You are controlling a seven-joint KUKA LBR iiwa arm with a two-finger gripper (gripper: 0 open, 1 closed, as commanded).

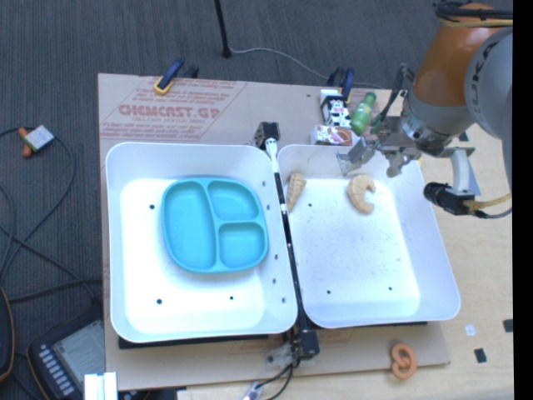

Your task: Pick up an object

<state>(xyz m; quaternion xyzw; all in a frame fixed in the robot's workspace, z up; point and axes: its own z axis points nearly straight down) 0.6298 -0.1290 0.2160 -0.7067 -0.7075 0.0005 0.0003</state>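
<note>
Above, two-finger gripper (374, 162) w/ fingers apart hovers over far edge of right white bin (416, 307), straddling nothing; pale curved croissant-shaped piece (361, 193) lies just below—risk: fingers close off-centre & nudge it away, given rounded shape.

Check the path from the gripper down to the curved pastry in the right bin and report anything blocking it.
Nothing visible blocks it. The gripper hangs at the far edge of the right bin, just above the curved pastry. The cone-shaped piece lies apart, by the divider between the bins, out of the way.
</note>
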